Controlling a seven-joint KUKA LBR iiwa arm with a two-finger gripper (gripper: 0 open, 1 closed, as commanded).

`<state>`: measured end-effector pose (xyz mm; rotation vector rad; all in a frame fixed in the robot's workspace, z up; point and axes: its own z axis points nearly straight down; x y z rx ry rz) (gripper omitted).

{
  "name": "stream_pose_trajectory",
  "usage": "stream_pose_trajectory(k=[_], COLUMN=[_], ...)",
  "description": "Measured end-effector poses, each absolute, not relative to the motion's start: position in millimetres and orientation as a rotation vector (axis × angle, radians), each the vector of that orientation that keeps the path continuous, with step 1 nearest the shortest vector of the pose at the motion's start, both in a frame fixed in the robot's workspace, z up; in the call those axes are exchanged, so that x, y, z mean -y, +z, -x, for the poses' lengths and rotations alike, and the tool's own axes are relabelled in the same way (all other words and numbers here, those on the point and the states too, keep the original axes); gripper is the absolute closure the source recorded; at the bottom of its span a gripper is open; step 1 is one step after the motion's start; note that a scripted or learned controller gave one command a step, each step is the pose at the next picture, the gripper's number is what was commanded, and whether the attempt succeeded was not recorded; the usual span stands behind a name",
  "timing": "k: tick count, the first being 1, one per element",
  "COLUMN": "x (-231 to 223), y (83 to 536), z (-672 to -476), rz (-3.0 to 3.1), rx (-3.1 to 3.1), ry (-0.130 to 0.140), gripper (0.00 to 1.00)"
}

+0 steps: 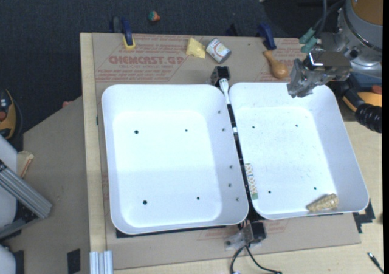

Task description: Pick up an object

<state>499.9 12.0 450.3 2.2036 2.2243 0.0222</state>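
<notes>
1. Camera view has the gripper [302,84] hanging over the far edge of the right bin [340,130], close to its far right corner. Whether its fingers are wide or pinched I honestly can't tell, they're just a grey blur from this angle. Nothing is visibly between them.
2. The only real candidate to grab inside the bins is a tan lumpy object [322,203] sitting in the near right corner of the right bin, right against the wall. My guess is it slid there, since the floor curves up at the rim. It's well apart from the gripper, basically the opposite end of that bin.
3. The left bin [121,163] has just a few dark dots on its floor.
4. More stuff sits on the board [152,57] past the bins' far edges: a yellow piece [196,48], a small box [218,50], and an orange-brown thing [278,66] near the gripper. Probably strays, out of the pick zone.
5. So I'd say the pick hasn't started. A corner grab looks awkward, the walls could block a finger.
</notes>
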Motion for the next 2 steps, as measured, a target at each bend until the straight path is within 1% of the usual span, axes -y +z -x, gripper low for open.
stream_pose_trajectory(k=[1,2], x=[-39,-140], y=[318,390], z=[-534.2,-538.5], rz=[-2.223,-2.206], rx=[-2.231,-2.232], ry=[-0.014,0.016], gripper=[1.00,1.00])
